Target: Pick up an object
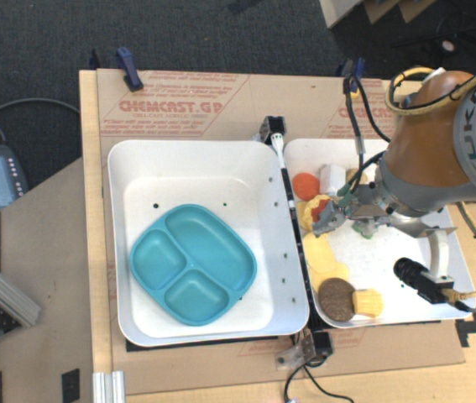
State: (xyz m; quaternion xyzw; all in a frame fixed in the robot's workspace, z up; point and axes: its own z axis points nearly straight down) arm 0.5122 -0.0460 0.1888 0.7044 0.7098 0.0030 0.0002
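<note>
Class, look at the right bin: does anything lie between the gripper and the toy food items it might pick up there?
Nothing visible does. The gripper sits low at the left end of the right bin, right among the orange item and the yellow pieces. The brown round item lies nearer the front rim, with no barrier between.

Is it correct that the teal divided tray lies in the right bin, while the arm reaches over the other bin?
Not quite. The camera view shows the teal divided tray in the left bin; the arm reaches over the right bin, where the small items lie.
</note>
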